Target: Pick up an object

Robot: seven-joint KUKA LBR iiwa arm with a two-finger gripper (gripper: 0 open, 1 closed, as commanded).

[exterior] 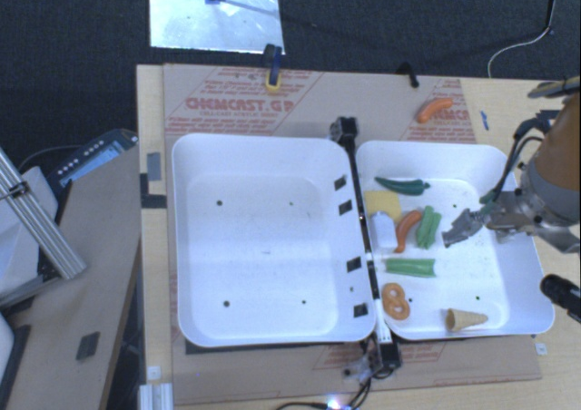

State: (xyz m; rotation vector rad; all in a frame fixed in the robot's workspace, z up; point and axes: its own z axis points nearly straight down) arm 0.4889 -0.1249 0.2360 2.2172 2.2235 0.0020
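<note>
- Objects for picking lie in the right bin (pixel 508 163), clustered toward its left wall; the list below runs from the near edge of the bench to the far edge.
- Cone (pixel 465 317), tan, lies on its side near the bin's near rim, well apart from the gripper.
- Pretzel (pixel 395 300), orange, lies beside the divider between the two bins, left of the cone.
- Green bean pod (pixel 410 266) lies flat, just beyond the pretzel.
- White block (pixel 384 233) rests against the left wall; an orange carrot (pixel 408 228) and a green pickle (pixel 428 226) lie tilted just to its right, close together.
- Yellow block (pixel 382 204) sits just beyond the white block.
- Dark green pepper (pixel 403 186) lies farthest back within the bin.
- Gripper (pixel 458 229), grey, is over the right bin's middle, just right of the green pickle. Nothing is seen between its fingers; whether they are apart or together cannot be told.
- Arm (pixel 556 183) enters from the right edge over the bin's right rim.
- Left bin (pixel 195 163) sits alongside, white, sharing the central divider.
- Orange sausage-shaped piece (pixel 435 110) lies on the cardboard sheet (pixel 236 95) beyond the right bin, outside both bins.
- Yellow-and-blue clamp (pixel 272 68) stands at the cardboard's far edge.
</note>
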